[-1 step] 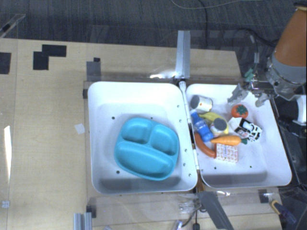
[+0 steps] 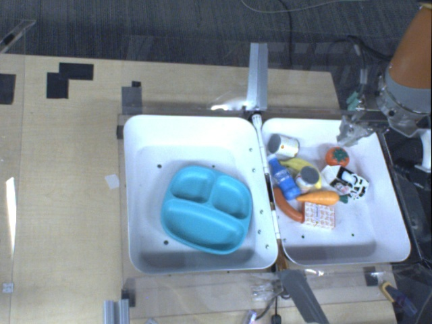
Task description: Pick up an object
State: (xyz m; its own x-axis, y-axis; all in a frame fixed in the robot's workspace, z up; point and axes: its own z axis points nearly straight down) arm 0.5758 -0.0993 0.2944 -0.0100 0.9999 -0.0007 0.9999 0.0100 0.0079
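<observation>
Camera view: looked down on two white bins side by side, split by a thin divider. Left bin (image 2: 145, 147) held one blue divided plate (image 2: 206, 208), lying flat and slightly rotated, roughly central. Right bin (image 2: 378, 238) held a cluster of small items packed toward its left and middle. Counted, back to front: a pale cup (image 2: 283, 144) tipped on its side near the divider; a yellow banana (image 2: 297, 164) just in front of it; a blue bottle (image 2: 283, 179) lying along the divider, touching the banana; a grey round can (image 2: 309, 175) pressed between banana and bottle. Further right, a red tomato with a green top (image 2: 337, 156), set a little apart from the can. Next to it, toward the front, a black-and-white patterned item (image 2: 351, 183), too small to identify. Below that, an orange carrot (image 2: 318, 198) lying crosswise, a reddish sausage (image 2: 289, 210) angled under the bottle's end, and a small patterned box (image 2: 319, 215) touching the carrot's underside. Arm (image 2: 412, 59) came in from the upper right, orange band visible at the frame edge. Gripper (image 2: 352, 132) sat over the right bin's back right area, just beside and above the tomato, tilted toward it. Gripper state: could not tell, too blurred. Saw nothing clearly held; every item seemed to rest on the bin floor.
</observation>
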